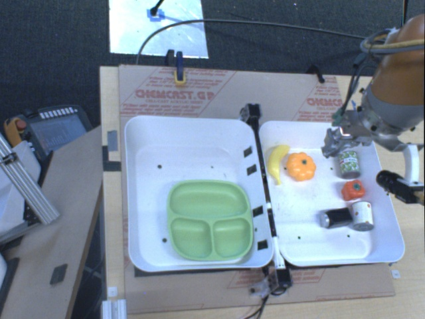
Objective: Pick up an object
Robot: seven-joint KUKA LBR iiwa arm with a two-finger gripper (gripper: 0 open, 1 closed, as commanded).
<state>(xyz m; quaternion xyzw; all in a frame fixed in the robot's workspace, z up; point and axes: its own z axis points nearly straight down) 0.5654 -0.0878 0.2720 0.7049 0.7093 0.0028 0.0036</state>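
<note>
Green tray (pixel 210 219) is lying in the left bin (pixel 143 145), while the gripper (pixel 337 140) is hovering over the right bin (pixel 385 244), touching the jar (pixel 348 164); its grip is unreadable.

Printed red lettering on the cardboard sheet (pixel 219 88) under the two bins.
It appears to read "CHEMCAST GP", once at left and again, partly hidden, at right.

Robot lab — bench (pixel 219 88), teach pendant (pixel 56 133)
</note>
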